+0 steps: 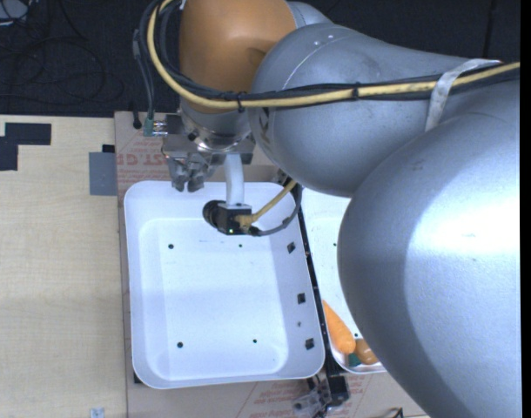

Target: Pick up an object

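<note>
Two shallow white bins sat side by side on one table (48, 259): the left bin (144, 320) lay in plain sight, and the right bin (328, 225) was mostly covered by the one grey arm (396, 85). That arm carried one orange band (226, 33) and one gripper (189, 179). One yellow cable (335, 94) ran along the arm. In the right bin lay one orange, carrot-like object (337, 325), and beside it something small in orange and green (366, 353), too hidden to count surely. Three dark patches marked the table top at the upper left.
</note>
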You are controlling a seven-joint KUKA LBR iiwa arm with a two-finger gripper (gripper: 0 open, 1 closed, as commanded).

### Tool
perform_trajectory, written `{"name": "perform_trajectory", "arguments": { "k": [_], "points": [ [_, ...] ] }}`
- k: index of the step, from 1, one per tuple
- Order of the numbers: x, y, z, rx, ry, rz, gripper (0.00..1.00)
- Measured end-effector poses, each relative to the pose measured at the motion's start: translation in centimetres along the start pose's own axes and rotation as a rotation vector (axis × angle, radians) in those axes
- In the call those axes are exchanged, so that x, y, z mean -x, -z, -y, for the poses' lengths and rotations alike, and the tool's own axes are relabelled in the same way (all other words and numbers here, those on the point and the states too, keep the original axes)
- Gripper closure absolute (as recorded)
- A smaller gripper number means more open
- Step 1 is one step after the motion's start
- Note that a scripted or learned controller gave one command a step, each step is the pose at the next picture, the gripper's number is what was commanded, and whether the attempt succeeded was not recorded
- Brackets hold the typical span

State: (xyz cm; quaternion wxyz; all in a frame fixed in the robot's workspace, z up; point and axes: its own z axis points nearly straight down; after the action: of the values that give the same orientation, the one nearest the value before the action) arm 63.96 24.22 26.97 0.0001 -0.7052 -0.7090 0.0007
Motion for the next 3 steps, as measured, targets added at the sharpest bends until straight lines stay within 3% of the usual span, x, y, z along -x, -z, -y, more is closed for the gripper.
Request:
{"name": "perform_trajectory", "arguments": {
  "k": [2,3],
  "points": [
    [-0.2,2.4,-0.4,0.0,0.005,0.0,1.0],
    [-0.1,-8.4,-0.1,-0.013,-0.006,0.004,1.0]
  ]
}}
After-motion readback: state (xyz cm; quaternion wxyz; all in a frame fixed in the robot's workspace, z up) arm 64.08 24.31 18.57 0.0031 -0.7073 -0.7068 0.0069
